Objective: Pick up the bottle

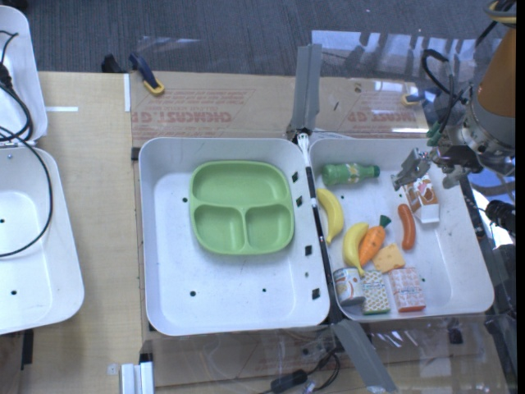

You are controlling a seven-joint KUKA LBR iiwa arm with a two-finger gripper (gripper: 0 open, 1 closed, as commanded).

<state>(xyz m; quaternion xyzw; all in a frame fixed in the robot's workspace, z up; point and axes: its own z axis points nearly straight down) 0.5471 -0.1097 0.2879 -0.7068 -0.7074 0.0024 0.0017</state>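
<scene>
The bottle [350, 172] is green with a yellow label and lies on its side at the back of the right bin [459, 306], its cap pointing right. My gripper [410, 171] hangs over the same bin, a short way right of the bottle's cap and apart from it. Nothing is held in it. The grey arm with its orange band [496, 89] reaches in from the right edge.
The right bin also holds two bananas [330, 212], a carrot [372, 242], a sausage [407, 226], a small carton [425, 200] just below my gripper, a cheese wedge [390, 258], a can [348, 286] and two small boxes [394, 290]. A green divided plate [242, 206] lies in the left bin [164, 302].
</scene>
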